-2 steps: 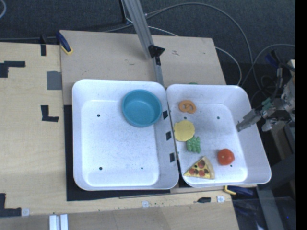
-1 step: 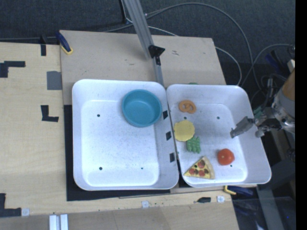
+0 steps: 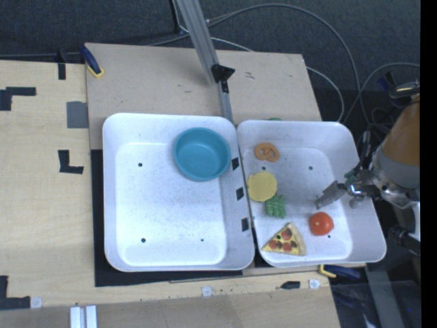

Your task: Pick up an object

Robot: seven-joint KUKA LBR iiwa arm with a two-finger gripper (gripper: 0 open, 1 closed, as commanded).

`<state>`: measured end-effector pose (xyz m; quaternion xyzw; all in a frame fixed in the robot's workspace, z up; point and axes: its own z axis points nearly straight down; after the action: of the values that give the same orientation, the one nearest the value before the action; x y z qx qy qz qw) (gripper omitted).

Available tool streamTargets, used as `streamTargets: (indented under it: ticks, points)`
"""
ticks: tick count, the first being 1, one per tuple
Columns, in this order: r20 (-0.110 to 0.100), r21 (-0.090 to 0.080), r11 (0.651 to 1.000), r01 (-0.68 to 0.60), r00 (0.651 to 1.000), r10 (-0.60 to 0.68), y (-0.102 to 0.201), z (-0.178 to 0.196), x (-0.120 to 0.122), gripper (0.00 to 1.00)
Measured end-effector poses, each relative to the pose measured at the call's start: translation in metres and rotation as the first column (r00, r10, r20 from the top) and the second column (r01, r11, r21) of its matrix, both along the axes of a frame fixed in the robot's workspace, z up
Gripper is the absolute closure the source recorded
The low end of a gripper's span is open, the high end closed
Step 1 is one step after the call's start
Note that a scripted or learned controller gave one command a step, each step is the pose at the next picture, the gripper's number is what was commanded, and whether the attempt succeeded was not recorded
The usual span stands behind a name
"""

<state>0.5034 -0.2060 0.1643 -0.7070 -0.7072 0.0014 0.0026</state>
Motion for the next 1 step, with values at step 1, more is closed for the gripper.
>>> streamTargets:
  ticks: [1]
  points:
    - [0.001, 0.000, 1.000, -0.001, 1.000, 0.001, 0.0051, -0.0435, -0.0002, 0.00]
